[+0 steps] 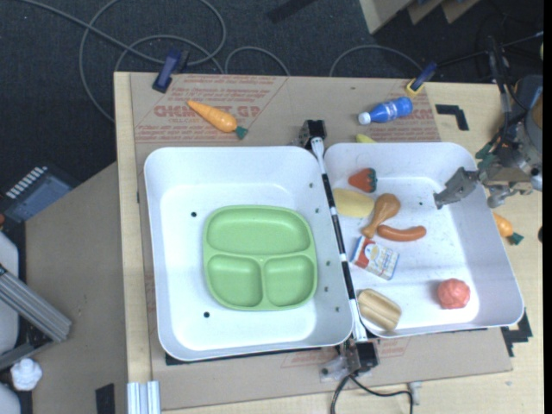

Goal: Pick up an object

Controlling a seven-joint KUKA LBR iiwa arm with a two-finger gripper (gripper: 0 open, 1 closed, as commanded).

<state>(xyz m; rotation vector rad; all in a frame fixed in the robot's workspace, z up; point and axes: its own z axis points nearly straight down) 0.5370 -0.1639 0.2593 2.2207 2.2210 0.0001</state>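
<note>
Approach step, nothing grabbed yet. Claw [470, 190] hanging over the right bin [483, 317] near its far right side, can't tell if spread or clenched. Nearest target: sausage [402, 232], mid-bin. Next up: slide left, line up, drop down.

Faded red block lettering runs across the cardboard sheet [259, 102] behind the bins, too washed out to read with certainty; the small carton [377, 258] carries print too small to read.
</note>
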